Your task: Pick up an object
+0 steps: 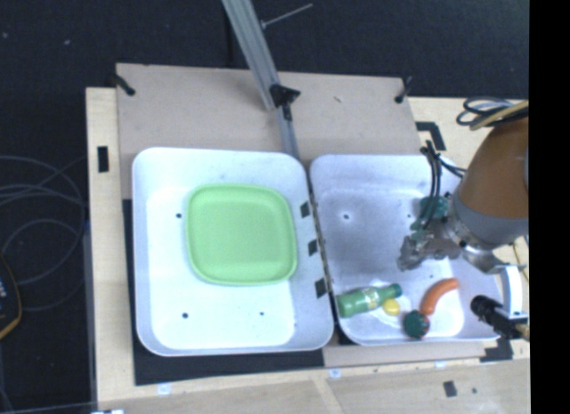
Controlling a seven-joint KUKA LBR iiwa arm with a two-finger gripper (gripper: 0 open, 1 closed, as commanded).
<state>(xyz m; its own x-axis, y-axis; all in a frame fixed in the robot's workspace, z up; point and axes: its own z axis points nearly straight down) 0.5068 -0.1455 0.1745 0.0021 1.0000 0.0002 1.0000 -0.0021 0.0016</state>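
Note:
My gripper (415, 252) hangs low over the right side of the right bin (356, 198), above the bin's near-right corner. Along the near wall of that bin lie a green bottle (365, 299) on its side, a small yellow piece (391, 308), a dark green round object (415, 323) and an orange carrot-like object (439, 294). The gripper is just behind these objects, closest to the orange one. Nothing is visible between its fingers.
The left bin (151, 314) holds a light green square plate (240, 234). A grey metal pole (254, 38) slants in from the top to the divider between the bins. Cables (485, 111) lie at the far right.

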